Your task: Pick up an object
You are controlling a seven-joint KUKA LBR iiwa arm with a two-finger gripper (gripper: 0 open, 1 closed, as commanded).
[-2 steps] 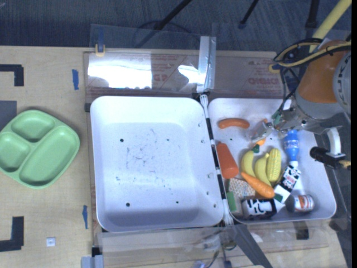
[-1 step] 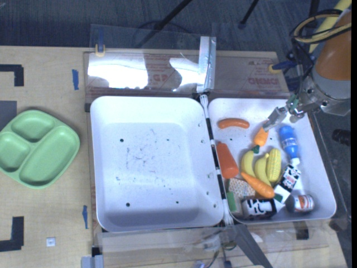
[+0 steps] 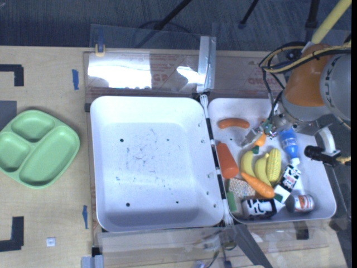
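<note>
The right bin (image 3: 323, 175) holds a heap of toy food. A sausage (image 3: 233, 123) lies at the back, with a red-orange block (image 3: 226, 159) along the left wall. Bananas (image 3: 251, 164), a corn cob (image 3: 273, 165) and a carrot (image 3: 257, 185) lie in the middle. A blue bottle (image 3: 289, 143), a black-and-white carton (image 3: 290, 177) and a can (image 3: 303, 203) are on the right. My gripper (image 3: 259, 135) hangs low over the bin's back middle, between the sausage and the bottle, just above the bananas. A small orange piece (image 3: 260, 140) shows at its tip.
The left bin (image 3: 106, 116) lies beside the right one, and a ridge (image 3: 215, 161) separates them. A green divided plate (image 3: 36, 148) rests on the bench at far left. A clear plastic panel (image 3: 145, 68) stands behind the bins. Cables loop over the arm (image 3: 312, 82).
</note>
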